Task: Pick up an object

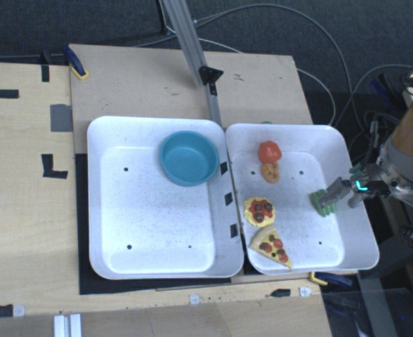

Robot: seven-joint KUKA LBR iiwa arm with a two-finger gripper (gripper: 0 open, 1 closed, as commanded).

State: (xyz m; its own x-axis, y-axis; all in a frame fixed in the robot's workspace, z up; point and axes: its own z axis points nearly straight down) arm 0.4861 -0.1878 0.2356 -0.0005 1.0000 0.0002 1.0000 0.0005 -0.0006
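The arm gets chopped off by the right edge, and the gripper is too small and blurry to make out; a green thing barely peeks over the right bin's rim

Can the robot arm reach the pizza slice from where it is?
Probably yes. The end effector is in the same bin as the slice, with bare floor between them and nothing on top of it.

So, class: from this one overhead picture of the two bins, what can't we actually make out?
- Whether the gripper is open or shut: camera view, its tip is too small and blurred.
- The small green thing behind the right bin: the rim hides most of it.
- The arm: cut off at the right.
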